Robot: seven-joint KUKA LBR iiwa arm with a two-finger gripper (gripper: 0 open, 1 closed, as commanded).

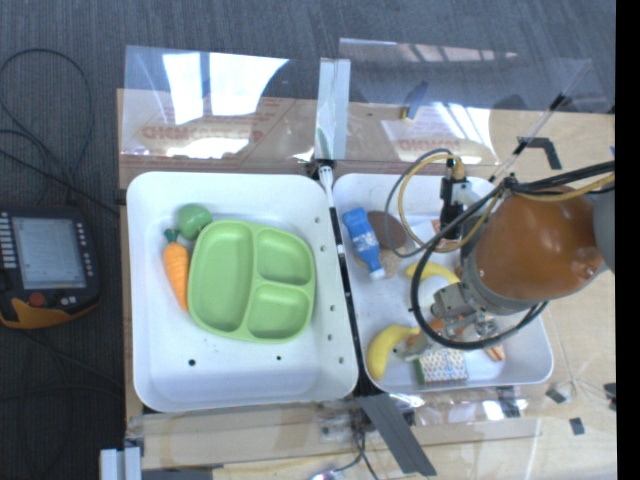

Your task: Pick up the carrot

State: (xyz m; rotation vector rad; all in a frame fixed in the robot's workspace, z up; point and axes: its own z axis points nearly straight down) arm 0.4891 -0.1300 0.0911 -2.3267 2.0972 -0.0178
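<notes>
The orange carrot [176, 271] with a green top lies in the left bin [160, 368], against the left edge of a green divided plate [252, 280]. My gripper [452, 323] is low in the right bin [530, 363], far to the right of the carrot, under the arm's orange band [535, 248]. It hangs over a yellow banana [386, 348] and a small speckled box [441, 366]. The wrist and cables hide what is beneath it.
A green round vegetable [193, 218] sits just above the carrot. The right bin also holds a blue packet [362, 240], a brown item [388, 230] and another yellow piece [432, 271]. A raised divider [340, 288] separates the bins. Clear panels stand behind them.
</notes>
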